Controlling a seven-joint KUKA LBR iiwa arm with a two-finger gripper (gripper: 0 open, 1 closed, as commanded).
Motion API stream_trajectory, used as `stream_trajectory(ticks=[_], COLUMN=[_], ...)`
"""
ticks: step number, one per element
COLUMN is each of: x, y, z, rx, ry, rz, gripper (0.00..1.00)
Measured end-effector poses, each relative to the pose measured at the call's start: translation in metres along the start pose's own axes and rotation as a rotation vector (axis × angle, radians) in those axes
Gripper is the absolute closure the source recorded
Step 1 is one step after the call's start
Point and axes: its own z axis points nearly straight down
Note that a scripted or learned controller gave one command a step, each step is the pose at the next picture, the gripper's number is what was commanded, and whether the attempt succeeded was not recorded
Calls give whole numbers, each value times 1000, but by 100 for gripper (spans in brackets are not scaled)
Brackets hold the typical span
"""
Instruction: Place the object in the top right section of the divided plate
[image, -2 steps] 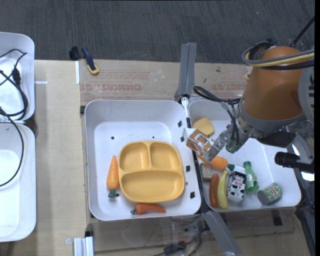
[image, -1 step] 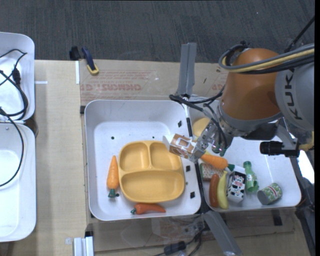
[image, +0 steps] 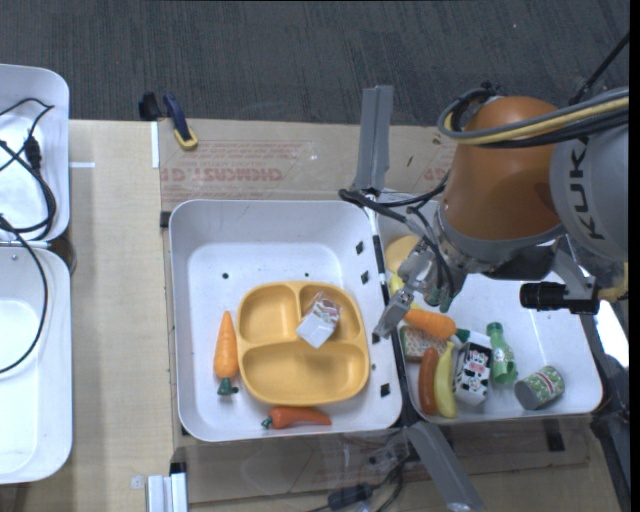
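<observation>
Lying in the divided plate's (image: 300, 375) top right section, the carton (image: 319, 321) sits left of the claw (image: 412, 283), whose grip I cannot tell.

Yellow divided plate (image: 300, 372) in left bin (image: 200, 300), small white carton (image: 319, 322) lying in its top right section. Carrots (image: 226, 345) beside plate. Gripper (image: 415, 290) over right bin (image: 575, 330), above toy food.

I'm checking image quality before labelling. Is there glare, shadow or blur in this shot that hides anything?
Camera view: even, soft light; the left bin is bright white but not blown out; the plate and carton are sharp; the arm casts shadow over the right bin, where the gripper is dim and hard to read.
</observation>
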Motion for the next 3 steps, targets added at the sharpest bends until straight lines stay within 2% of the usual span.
stream_trajectory(ticks=[1, 2, 3], x=[14, 14, -57], y=[26, -39, -65], z=[-63, -219, -219], rx=[-1, 0, 0], ry=[-2, -3, -3], rz=[321, 418, 57], gripper=[0, 0, 0])
